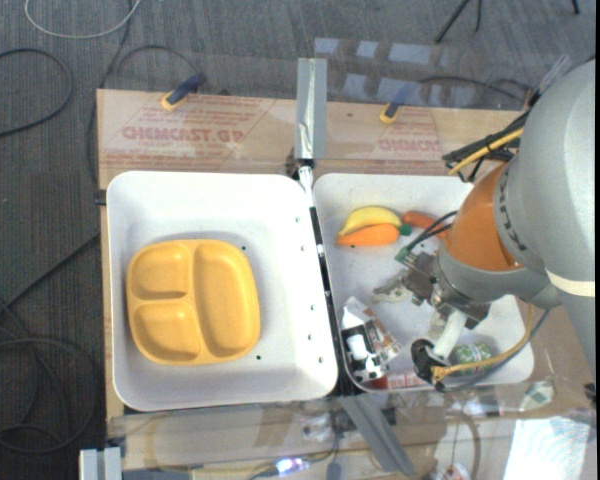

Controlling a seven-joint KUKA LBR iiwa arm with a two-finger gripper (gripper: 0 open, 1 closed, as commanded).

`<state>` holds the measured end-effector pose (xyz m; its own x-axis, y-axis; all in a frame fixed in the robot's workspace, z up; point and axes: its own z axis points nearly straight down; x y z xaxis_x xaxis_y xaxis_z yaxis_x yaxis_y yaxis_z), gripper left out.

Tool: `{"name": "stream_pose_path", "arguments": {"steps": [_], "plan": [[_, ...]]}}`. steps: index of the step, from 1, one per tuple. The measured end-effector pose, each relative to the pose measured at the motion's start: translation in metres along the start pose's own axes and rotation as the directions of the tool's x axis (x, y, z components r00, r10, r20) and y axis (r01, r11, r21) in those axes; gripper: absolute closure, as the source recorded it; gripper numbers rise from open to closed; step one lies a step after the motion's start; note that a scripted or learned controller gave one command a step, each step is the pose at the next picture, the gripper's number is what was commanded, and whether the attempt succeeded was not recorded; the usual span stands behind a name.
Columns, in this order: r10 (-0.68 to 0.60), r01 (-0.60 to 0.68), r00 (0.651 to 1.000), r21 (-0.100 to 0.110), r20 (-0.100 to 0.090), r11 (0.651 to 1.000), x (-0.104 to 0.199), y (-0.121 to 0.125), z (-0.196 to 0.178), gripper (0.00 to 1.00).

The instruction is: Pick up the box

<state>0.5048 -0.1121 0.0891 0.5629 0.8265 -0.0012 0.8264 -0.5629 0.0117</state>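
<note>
The box (366, 345), a small carton printed in white, black and red, lies tilted in the front left corner of the right bin (325, 268). My gripper (405, 286) hangs over the middle of that bin, a little behind and to the right of the box. Its metal parts sit below the orange wrist band. I see nothing held in it. The box looks free of the gripper, with a small gap between them.
A yellow banana-like piece (368, 218) and an orange piece (370, 235) lie at the back of the right bin, with a small carrot-like thing (417, 219) beside them. Something green (473, 352) lies at the front right. The left bin (140, 198) holds a yellow divided plate (193, 300).
</note>
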Motion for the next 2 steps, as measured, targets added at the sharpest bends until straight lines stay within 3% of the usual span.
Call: {"name": "stream_pose_path", "arguments": {"steps": [1, 2], "plan": [[-0.078, 0.078, 0.997, 0.002, -0.004, 0.997, -0.049, 0.011, 0.0, 0.0], [0.047, -0.047, 0.999, -0.001, -0.001, 0.999, 0.004, -0.008, 0.0, 0.0]]}}
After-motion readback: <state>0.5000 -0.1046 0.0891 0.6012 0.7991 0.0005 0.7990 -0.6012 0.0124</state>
